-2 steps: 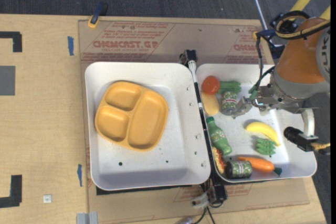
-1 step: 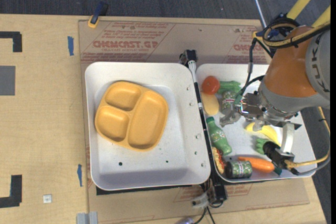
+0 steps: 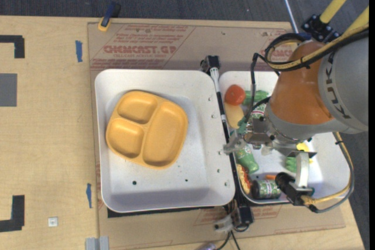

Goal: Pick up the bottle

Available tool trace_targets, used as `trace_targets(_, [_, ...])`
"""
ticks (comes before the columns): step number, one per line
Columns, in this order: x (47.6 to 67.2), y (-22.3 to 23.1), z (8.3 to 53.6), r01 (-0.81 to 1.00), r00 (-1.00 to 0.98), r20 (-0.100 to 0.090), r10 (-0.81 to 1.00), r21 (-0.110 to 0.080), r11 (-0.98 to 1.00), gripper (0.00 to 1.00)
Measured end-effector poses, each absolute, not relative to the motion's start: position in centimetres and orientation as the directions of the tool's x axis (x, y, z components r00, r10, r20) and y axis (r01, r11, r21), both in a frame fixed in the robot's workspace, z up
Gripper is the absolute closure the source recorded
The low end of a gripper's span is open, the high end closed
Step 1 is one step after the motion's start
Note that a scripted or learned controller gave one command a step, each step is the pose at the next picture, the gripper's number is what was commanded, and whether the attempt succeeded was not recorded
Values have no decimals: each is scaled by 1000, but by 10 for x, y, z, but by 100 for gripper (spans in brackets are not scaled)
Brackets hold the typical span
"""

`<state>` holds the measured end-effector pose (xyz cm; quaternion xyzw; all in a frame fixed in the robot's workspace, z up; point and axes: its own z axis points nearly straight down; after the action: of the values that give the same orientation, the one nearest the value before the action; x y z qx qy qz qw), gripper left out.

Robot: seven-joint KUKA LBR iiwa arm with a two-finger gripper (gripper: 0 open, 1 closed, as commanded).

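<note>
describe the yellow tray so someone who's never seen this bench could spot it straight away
Start at the left white bin, the one away from the robot arm. Lying in its upper left part is the yellow tray, the sole thing in that bin. It is a rounded plate split into three compartments, plain yellow-orange, unlike the small jumbled items crowding the right bin.

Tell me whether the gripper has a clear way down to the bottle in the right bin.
Probably yes. The bottle lies on its side near the front edge of the right bin, its top exposed. The gripper hangs above the bin's left part, farther back; green items crowd the bottle's left end.
</note>
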<state>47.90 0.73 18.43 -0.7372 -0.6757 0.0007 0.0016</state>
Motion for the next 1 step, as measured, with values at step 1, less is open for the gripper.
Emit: trace_targets(1, [479, 7, 184, 996, 87, 1, 996, -3, -87, 0])
